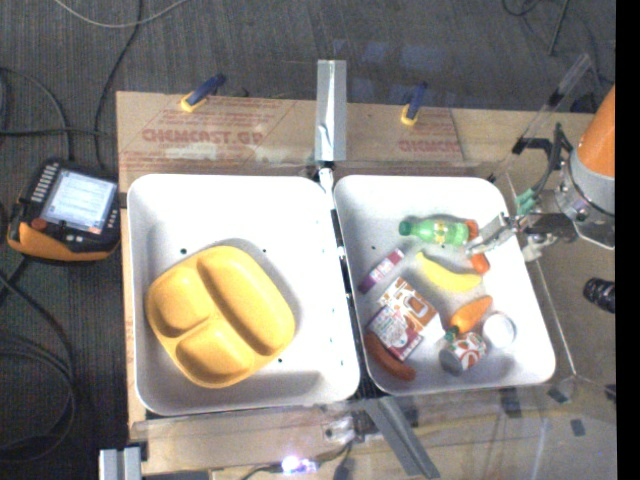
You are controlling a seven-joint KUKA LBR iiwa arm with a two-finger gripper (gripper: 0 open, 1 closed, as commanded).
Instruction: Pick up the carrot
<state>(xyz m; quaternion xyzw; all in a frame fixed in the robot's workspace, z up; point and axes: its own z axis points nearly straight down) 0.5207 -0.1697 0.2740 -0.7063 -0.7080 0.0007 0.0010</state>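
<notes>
My claw (487, 240) hovers over the right bin's (350, 268) two o'clock corner, its spread unclear to me; the carrot (469, 315) lies loose toward five o'clock, apparently untouched

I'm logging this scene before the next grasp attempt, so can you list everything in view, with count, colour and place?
bins: 2, white, side by side on the bench
divided tray: 1, yellow, in the left bin
bottle: 1, green with an orange end, top of the right bin
banana: 1, yellow, below the bottle
carrot: 1, orange, right bin, below the banana
small tube: 1, purple and white, left side of the right bin
carton: 1, red and white, middle of the right bin
sausage: 1, red-brown, bottom of the right bin
can: 1, silver and red, lower right of the right bin
pendant: 1, black and orange, left of the bench
clamps: 2, yellow and blue, bench's far edge
gripper: 1, grey, over the bottle's orange end
</notes>
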